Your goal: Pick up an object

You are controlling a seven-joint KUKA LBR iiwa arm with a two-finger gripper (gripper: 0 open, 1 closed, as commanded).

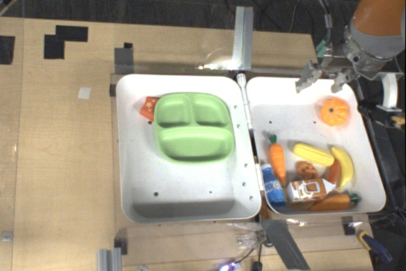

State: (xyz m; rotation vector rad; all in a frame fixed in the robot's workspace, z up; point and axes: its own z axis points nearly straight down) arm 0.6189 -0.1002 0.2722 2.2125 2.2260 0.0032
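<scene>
Nearest to me, at the front edge of the right bin (374, 155), there is a small heap of toy food: a carton (306, 190) with a brown label, a blue bottle (273, 186) just beside it, and a dark orange piece lying along the front wall. A little behind these I see a carrot (277, 158), a yellow corn (312, 153) and a banana (344, 167), all close together. Well apart from this heap, near the back right corner of the same bin, one pumpkin (334, 112) sits alone. The gripper (322, 79) hangs over the back wall of this bin, and its fingers look spread, with nothing between them. I think the pumpkin is the easiest object to take: it lies just beside the gripper, toward the front and slightly toward the arm's side, and it is round, so no long axis must be matched. The gripper needs, in my opinion, only a short shift and a descent. The left bin (133, 155) holds a green tray (193, 126) with a red piece (148, 108) at its far corner, much farther from the gripper.
</scene>
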